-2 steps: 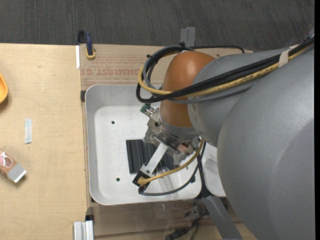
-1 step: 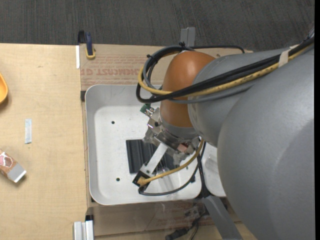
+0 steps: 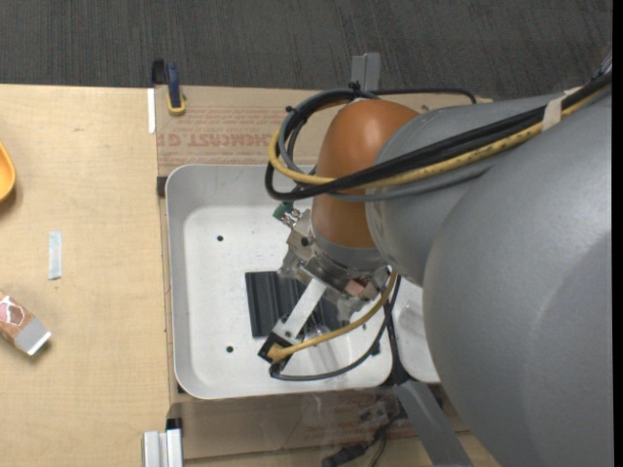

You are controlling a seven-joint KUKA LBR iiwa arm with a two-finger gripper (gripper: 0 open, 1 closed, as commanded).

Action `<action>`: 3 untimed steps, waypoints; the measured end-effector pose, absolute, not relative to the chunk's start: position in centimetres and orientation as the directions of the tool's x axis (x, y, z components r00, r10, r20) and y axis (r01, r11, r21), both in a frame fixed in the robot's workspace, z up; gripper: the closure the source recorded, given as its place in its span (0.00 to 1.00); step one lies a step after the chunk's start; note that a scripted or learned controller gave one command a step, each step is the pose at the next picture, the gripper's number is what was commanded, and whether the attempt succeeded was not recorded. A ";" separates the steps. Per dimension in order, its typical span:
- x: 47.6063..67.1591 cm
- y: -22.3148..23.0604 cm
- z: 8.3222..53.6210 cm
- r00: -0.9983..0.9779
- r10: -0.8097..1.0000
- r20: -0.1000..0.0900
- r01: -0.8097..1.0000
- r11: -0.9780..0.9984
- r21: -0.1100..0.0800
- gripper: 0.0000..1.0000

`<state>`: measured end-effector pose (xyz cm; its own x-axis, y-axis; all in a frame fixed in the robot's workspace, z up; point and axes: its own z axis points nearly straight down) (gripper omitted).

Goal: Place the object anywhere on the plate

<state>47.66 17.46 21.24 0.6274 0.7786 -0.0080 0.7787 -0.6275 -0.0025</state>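
A black ribbed rectangular block lies on the floor of the left white bin, near the bin's middle. My gripper hangs directly over the bin, just right of the block, mostly hidden under the orange-banded wrist. I cannot tell whether it touches the block. A white rounded surface shows beneath the arm on the right. Whether that surface is the plate or the second bin is unclear.
The arm covers the right half of the view. On the wooden bench to the left lie an orange item at the edge, a small grey strip and a wrapped packet. A blue clamp sits behind the bin.
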 end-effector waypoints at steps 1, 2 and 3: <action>47.7 17.5 21.2 0.627 0.779 -0.008 0.779 -0.627 -0.002 0.00; 47.7 17.5 21.2 0.627 0.779 -0.008 0.779 -0.627 -0.002 0.00; 47.7 17.5 21.2 0.627 0.779 -0.008 0.779 -0.627 -0.002 0.00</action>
<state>47.66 17.46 21.24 0.6274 0.7786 -0.0080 0.7786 -0.6275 -0.0025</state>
